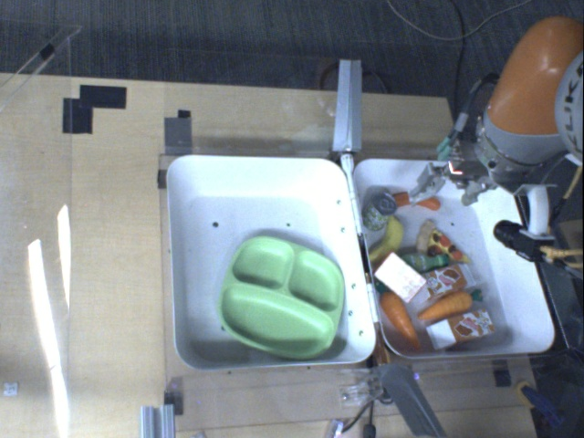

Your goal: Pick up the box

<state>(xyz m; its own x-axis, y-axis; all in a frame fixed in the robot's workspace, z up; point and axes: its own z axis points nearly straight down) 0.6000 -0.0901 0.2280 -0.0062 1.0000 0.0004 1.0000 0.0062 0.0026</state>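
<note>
A white box [400,276] lies tilted near the middle of the right bin [520,336], among other items. Two smaller printed boxes lie close by, one [446,281] just right of it and one [462,328] near the bin's front. My gripper [452,186] hangs over the far end of the right bin, above and to the right of the white box and well apart from it. Its fingers are spread open with nothing between them.
A green divided tray [285,295] sits in the left bin [196,199]. The right bin also holds two carrots [398,319] [446,307], a banana [392,236], a can [376,215] and a small toy [432,239]. A metal rail [348,108] stands behind the bins.
</note>
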